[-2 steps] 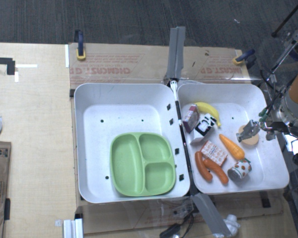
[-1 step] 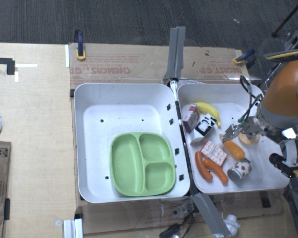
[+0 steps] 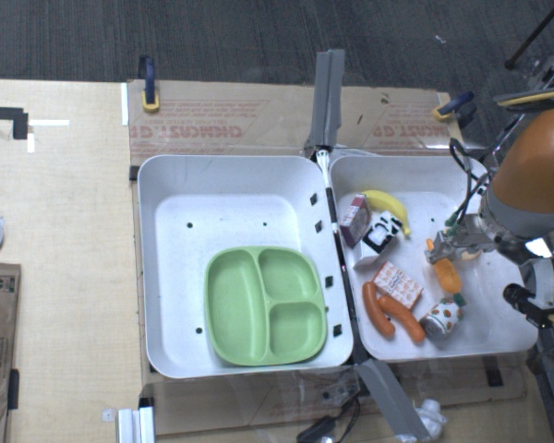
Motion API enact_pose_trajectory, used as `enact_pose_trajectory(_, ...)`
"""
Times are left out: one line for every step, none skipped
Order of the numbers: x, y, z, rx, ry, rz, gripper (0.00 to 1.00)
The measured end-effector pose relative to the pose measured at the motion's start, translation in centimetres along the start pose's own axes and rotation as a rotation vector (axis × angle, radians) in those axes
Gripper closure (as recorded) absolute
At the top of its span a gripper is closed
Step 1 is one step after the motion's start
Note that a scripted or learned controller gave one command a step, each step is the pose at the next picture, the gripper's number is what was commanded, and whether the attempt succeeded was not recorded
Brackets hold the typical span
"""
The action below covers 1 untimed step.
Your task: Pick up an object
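A: Where is the tool (image 3: 448, 247)?

B: Low over the right shallow white plastic bin (image 3: 499, 340), toward its 3 o'clock side, on the grey arm with the orange band (image 3: 528, 169). Whether it is spread or pressed together I cannot tell; the metal parts blur together.

A: What lies closest to it?

B: A small orange carrot-shaped toy (image 3: 450, 276), just at its 6 o'clock, touching or nearly so. I cannot tell if it is pinched.

A: And farther out?

B: At 6 o'clock from the carrot, a small round brown-and-white toy (image 3: 441, 317). At the tool's 8 o'clock, a pink patterned rectangular packet (image 3: 397, 284), with two orange-red sausage-shaped toys (image 3: 395, 314) just below it. At 10 o'clock, a yellow plastic banana (image 3: 389, 207), a black-and-white box (image 3: 381, 232) beside it, and a small purple-topped carton (image 3: 353, 220) by the bin's left wall.

A: The other bin?

B: The left white bin (image 3: 166, 247) holds a light green divided plastic plate (image 3: 266, 305), toward its 5 o'clock. Both bins rest on the cardboard-covered tabletop (image 3: 222, 118).
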State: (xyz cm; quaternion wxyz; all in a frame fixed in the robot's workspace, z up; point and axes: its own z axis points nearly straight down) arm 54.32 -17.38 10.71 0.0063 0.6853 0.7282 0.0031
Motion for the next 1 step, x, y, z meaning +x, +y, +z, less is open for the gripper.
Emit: enact_pose_trajectory(2.25,1.85,-10.25,0.015,0.003,0.143,1.00)
